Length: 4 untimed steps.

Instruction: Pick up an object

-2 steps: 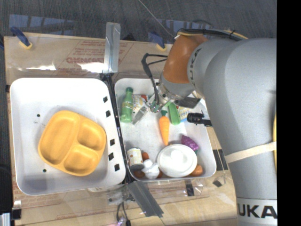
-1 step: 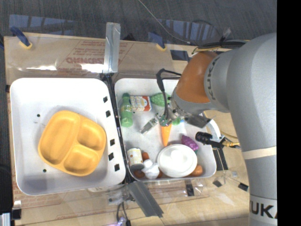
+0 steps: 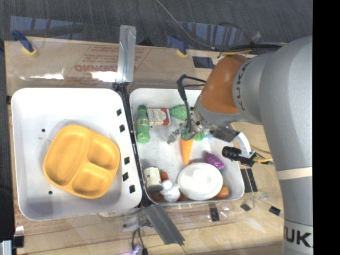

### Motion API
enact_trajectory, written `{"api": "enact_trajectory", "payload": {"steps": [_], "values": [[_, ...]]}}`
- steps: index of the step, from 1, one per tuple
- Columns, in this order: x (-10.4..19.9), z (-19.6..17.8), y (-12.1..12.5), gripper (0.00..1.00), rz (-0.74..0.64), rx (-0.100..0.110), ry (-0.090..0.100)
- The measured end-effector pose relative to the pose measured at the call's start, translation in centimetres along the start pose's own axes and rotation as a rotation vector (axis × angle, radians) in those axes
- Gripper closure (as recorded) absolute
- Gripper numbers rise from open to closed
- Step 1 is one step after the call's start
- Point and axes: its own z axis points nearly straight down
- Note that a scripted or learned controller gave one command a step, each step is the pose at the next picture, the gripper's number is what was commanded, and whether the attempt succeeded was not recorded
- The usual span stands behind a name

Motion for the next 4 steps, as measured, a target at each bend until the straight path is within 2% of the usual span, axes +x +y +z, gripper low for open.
{"api": "enact_trajectory", "payload": {"steps": [1,2,3,4], "values": [[7.7,0.7,-5.9,1.0,-0.357,-0.001,0.0],[1.4,1.0,0.3,1.0,-0.131,-0.002,-0.002],[1.4,1.0,0.3,0.0,-0.132,-0.001,-0.001],[3.8,1.1,-1.3,0.0,-0.034,0.001,0.002]]}}
